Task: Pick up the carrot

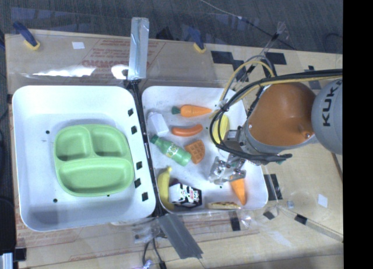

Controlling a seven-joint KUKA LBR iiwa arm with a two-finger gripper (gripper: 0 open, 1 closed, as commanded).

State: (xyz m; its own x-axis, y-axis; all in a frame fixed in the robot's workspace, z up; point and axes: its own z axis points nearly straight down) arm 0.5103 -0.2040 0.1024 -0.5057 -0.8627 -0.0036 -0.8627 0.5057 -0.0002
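The carrot (pixel 194 111) is lying at the far side of the right bin (pixel 175 94), its green top pointing left, well apart from the gripper (pixel 226 171). The gripper is hanging over the bin's near right part, just beside an orange wedge (pixel 238 191); its state cannot be told.

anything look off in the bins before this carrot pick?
Nothing spilled or broken. The right bin is a loose jumble: the green bottle lies tipped on its side, and the banana is wedged against the near-left wall. The gripper sits low over the near side, well away from the carrot at the far wall.
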